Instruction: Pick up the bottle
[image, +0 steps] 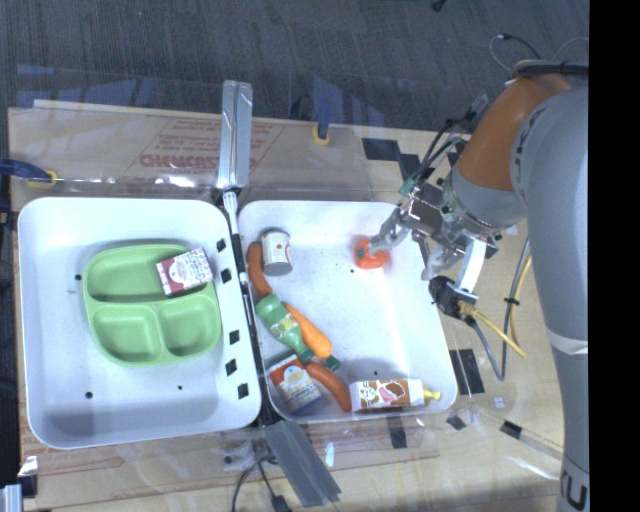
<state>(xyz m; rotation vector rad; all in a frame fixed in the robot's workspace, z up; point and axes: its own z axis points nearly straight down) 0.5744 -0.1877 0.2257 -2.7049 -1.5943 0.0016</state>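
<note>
The bottle (282, 327) lies on its side in the right bin (420, 330), green, slanting along that bin's left wall. It sits well to the left of the gripper (385, 240) and lower in the view, untouched. An orange carrot (306, 332) lies against its right flank, and a sausage (257, 270) lies just above its upper end.

The gripper reaches in from the right over the bin's upper right part. Its tip is down at a small orange-red object (372, 254) on the bin floor; whether the jaws are apart or together I cannot tell, as the tip blurs into that object.

Left of the gripper, near the top of the same bin, a small can (276, 251) lies beside the sausage. Far below the gripper, along the bin's lower edge, lie a squeeze bottle with a yellow cap (392, 394), a second sausage (330, 385) and a small pouch (293, 385), crowded together.

The left bin (60, 400) lies far left of the gripper. In it sits a green divided plate (150, 320), with a small red carton (184, 270) resting on its upper rim.

Both bins rest on a brown bench (120, 145), with a metal bar (236, 135) rising from the seam between them. Dark floor (300, 40) shows beyond the bench. Cables (500, 335) trail from the wrist over the right bin's edge.
</note>
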